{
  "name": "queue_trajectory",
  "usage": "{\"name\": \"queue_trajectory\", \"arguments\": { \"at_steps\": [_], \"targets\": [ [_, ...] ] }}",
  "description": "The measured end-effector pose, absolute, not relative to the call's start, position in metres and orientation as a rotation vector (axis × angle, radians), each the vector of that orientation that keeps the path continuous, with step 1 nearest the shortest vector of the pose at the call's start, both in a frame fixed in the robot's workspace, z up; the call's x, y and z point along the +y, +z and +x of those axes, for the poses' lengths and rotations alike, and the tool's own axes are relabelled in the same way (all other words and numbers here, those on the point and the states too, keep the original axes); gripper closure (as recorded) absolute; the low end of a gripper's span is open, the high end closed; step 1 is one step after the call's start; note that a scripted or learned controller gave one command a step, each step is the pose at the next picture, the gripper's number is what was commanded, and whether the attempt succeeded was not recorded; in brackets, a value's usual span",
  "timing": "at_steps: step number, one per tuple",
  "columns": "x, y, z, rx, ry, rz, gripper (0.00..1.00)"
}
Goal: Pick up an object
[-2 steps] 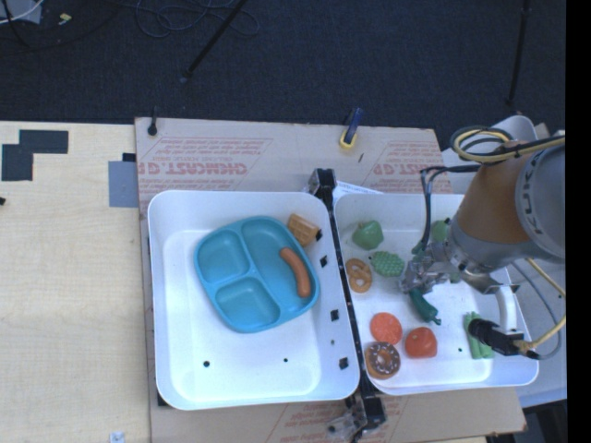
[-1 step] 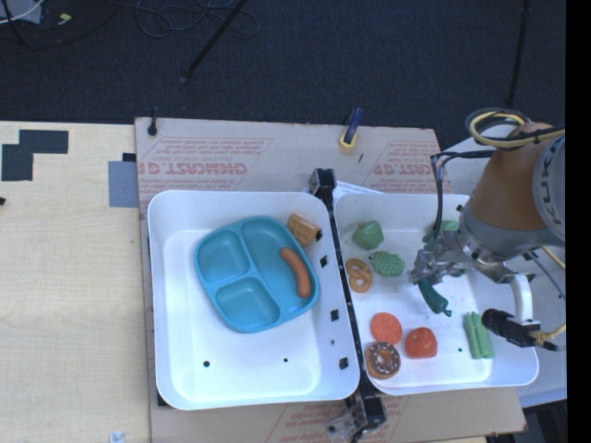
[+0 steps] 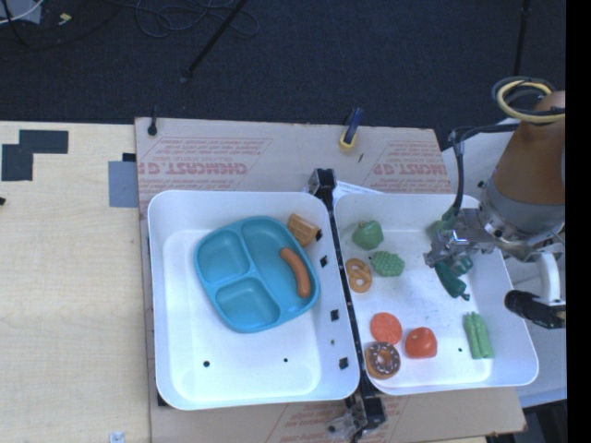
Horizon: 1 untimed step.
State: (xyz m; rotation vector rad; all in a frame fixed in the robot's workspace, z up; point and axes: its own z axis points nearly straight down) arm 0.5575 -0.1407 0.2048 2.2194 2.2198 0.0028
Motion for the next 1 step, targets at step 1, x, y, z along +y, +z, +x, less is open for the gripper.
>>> {"name": "queue_trajectory", "arguments": {
  "at_steps": [1],
  "targets": [
    [-0.1417, 0.2288, 0.5579, 2.222, 0.001, 2.221, 1.00]
  ]
}}
